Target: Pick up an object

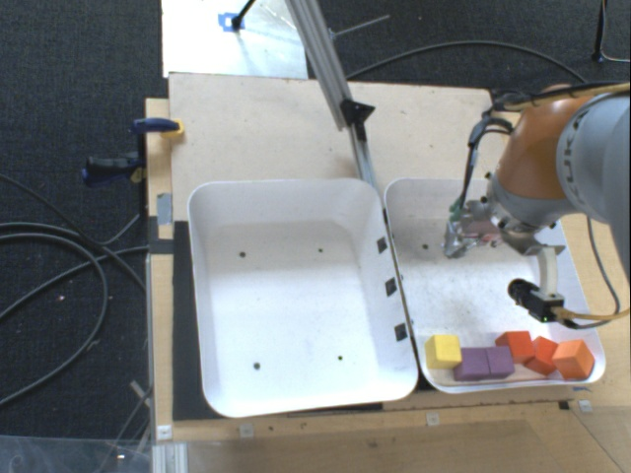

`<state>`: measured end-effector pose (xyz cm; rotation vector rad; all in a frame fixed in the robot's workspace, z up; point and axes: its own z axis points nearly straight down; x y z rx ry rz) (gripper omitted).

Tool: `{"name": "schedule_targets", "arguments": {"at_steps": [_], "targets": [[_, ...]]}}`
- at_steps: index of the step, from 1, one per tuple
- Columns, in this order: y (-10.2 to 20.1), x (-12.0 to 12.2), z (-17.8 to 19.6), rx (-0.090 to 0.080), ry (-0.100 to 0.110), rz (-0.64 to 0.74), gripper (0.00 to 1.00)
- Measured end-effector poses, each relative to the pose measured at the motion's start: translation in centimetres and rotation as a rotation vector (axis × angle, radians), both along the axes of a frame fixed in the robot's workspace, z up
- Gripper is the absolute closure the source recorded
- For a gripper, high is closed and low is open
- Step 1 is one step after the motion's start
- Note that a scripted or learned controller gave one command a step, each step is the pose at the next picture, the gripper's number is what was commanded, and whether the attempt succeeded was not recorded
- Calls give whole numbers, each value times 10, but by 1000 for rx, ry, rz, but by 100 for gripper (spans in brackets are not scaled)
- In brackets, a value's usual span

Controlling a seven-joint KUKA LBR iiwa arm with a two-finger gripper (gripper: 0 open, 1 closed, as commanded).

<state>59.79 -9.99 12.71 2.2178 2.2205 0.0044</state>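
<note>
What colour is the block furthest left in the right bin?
Yellow block, seen in the camera view.

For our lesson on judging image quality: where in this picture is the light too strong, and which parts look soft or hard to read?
Camera view: the left bin floor glares nearly featureless white; the pincer is small, soft, shadowed under the arm; the coloured blocks read clearly, edges slightly blurred.

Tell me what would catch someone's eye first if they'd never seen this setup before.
Probably the big grey and orange arm reaching in from the right, its gripper low over the right bin near its far end. Next, the bright blocks bunched along that bin's near edge: a yellow block, a purple block and orange blocks. The left bin sits alongside.
</note>
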Motion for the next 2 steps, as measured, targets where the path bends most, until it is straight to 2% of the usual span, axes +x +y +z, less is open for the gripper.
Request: {"name": "schedule_targets", "arguments": {"at_steps": [1, 2], "targets": [[-1, -9, 28, 0, 1, -1, 100], [-96, -57, 146, -6, -6, -6, 100]]}}
